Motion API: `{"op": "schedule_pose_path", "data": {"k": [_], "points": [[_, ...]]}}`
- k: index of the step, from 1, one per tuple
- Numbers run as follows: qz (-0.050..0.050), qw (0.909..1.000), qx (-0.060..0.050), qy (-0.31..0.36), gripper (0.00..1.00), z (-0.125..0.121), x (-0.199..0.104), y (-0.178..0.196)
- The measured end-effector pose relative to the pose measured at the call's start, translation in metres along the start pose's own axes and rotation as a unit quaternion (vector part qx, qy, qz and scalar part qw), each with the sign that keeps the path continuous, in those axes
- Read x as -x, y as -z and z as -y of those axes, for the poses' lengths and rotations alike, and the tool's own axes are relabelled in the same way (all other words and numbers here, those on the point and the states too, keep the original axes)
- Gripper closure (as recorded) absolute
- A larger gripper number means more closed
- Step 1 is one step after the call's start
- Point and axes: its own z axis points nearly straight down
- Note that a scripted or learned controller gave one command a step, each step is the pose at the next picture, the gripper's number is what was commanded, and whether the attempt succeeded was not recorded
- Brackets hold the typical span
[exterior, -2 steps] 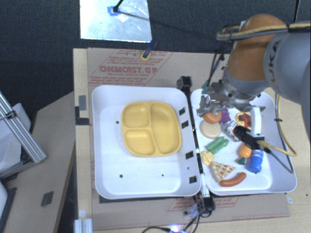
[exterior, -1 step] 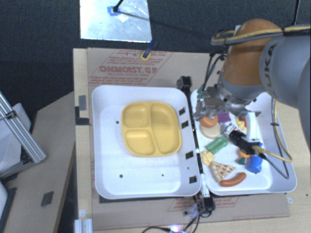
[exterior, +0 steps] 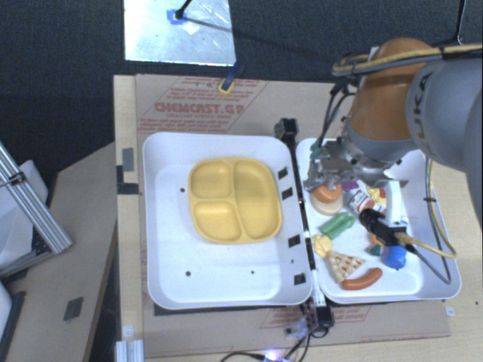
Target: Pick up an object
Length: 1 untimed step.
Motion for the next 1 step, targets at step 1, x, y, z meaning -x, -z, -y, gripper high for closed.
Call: {"op": "schedule_pose_path", "data": {"k": [1], "points": [[-0.001, 1.0000, 0.001, 0.002, 1.00, -0.0050, -0.0108, 0.0113]]}}
